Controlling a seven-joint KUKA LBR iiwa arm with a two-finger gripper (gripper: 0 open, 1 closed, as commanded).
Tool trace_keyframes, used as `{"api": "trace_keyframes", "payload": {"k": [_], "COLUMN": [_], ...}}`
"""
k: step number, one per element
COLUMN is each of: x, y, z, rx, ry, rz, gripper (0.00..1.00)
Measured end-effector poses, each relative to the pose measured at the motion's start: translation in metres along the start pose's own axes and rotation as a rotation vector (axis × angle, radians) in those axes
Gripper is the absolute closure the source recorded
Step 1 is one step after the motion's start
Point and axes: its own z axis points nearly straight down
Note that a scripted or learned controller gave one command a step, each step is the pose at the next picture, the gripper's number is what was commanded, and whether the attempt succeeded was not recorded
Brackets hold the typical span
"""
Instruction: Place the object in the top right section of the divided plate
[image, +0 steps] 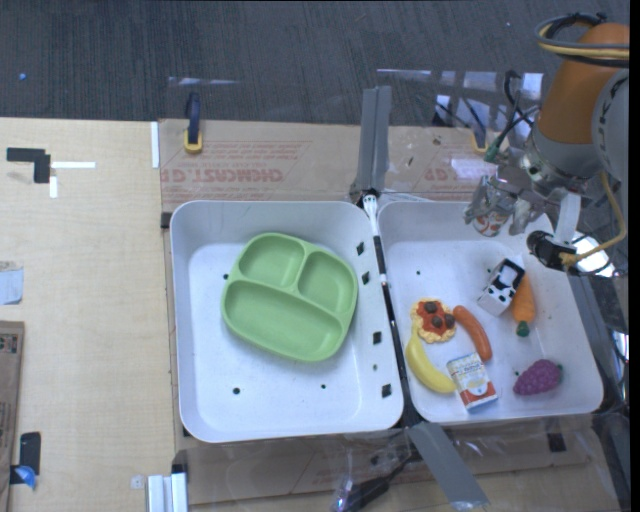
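A green divided plate lies in the left bin, its two small sections toward the back and one large section toward the front. In the right bin lie toy foods: a small pizza slice, a sausage, a banana, an orange-and-white carton, a purple grape bunch, a carrot and a black-and-white cow figure. My gripper hangs over the far edge of the right bin, above and behind the toys, touching none of them.
The two white bins meet at a middle wall. Cardboard lies behind them, with a yellow clamp at the back left. The grey arm with its orange band and cables fills the upper right.
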Motion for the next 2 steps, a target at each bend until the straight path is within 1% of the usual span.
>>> {"api": "trace_keyframes", "payload": {"k": [1, 2], "x": [0.068, 0.112], "y": [-0.038, -0.034], "z": [-0.016, -0.005], "rx": [0.0, 0.0], "ry": [0.001, 0.001], "rz": [-0.153, -0.055], "gripper": [1.0, 1.0]}}
